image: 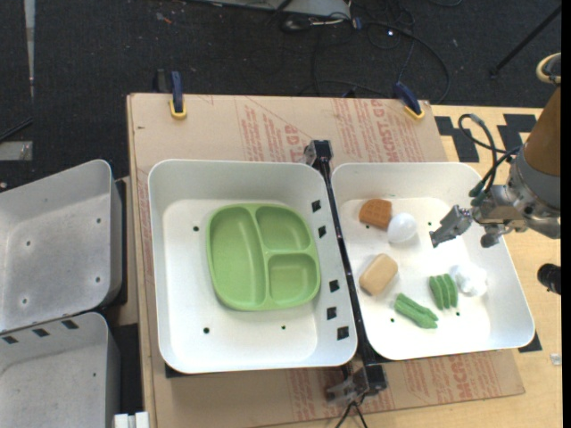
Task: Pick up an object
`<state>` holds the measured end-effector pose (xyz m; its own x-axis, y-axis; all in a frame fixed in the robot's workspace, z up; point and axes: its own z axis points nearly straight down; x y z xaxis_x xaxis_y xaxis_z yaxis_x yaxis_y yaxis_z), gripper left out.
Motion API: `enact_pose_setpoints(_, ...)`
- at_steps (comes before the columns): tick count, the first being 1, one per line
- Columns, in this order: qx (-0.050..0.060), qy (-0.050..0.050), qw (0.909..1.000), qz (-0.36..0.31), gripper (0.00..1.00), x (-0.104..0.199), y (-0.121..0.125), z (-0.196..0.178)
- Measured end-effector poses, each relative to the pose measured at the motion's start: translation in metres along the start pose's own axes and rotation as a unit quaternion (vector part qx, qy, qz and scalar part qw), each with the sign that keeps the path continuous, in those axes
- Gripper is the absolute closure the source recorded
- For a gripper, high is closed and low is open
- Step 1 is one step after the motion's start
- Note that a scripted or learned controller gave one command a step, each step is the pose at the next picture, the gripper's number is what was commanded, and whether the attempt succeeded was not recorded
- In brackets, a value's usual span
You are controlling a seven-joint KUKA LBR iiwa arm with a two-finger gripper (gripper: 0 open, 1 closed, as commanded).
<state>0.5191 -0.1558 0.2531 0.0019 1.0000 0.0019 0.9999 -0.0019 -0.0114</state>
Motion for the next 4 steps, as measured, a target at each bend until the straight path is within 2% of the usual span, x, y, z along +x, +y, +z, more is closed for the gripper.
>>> enact_pose_setpoints(1, -0.005, -0.001, 1.0, -0.001, 0.0, 0.0, 0.002, -0.005)
enact_pose_setpoints(3, -0.003, 0.0, 1.0, 0.0, 0.0, -0.008, -0.011, 0.091)
enact_pose_setpoints(4, -0.004, 0.0, 1.0, 0.0, 0.0, -0.001, -0.012, 0.136)
